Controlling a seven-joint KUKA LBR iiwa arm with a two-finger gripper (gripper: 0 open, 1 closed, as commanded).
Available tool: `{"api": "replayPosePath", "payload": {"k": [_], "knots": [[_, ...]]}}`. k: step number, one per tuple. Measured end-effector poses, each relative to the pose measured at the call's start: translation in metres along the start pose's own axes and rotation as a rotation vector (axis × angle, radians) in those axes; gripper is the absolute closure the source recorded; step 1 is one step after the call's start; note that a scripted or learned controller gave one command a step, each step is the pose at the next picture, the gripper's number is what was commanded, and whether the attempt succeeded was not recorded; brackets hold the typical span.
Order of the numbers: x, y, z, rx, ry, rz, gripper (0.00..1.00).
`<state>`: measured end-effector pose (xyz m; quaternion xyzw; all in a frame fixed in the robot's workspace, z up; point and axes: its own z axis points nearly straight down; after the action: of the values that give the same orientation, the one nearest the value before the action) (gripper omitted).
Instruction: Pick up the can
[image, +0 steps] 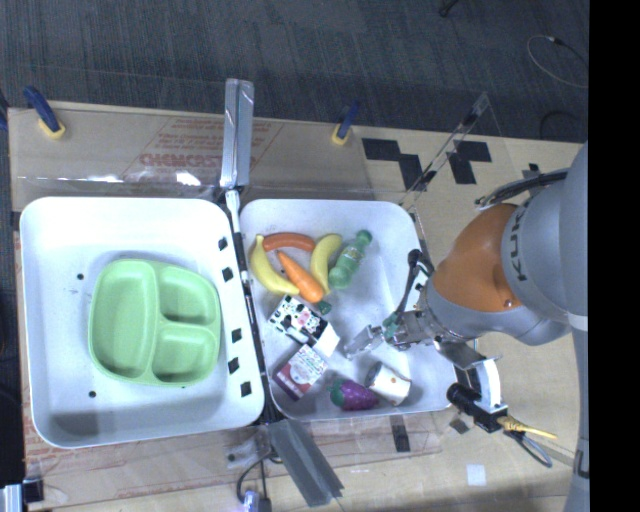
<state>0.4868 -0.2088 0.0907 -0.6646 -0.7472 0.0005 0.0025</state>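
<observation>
The step in hand looks like the approach to the grasp; the gripper (375, 337) sits low in the right bin (395, 222), near its front right part, at the end of the grey arm (520, 280) with the orange band. I cannot tell from this slanted view how the gripper is set, nor whether anything is in it.

The can (388, 383), a small cylinder lying on its side with a pale body and a darker end, rests near the front wall of the right bin; it is just beside the gripper, on the near side, and seemingly apart from it. A purple grape bunch (352, 395) touches or nearly touches the can on its left; a maroon packet (302, 368) lies further left.

By my judgement the next move calls for a short shift toward the front wall, then a descent over the can's body, clear of the grapes; the bin wall leaves little room.

The 2 bananas (262, 268), carrot (300, 276) and green bottle (347, 262) lie well apart at the back; the green plate (150, 318) is in the left bin (50, 230).
</observation>
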Motion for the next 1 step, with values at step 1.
{"api": "replayPosePath", "payload": {"k": [1], "knots": [[0.0013, -0.01, -0.0002, 0.0, 0.001, -0.042, 0.0]]}}
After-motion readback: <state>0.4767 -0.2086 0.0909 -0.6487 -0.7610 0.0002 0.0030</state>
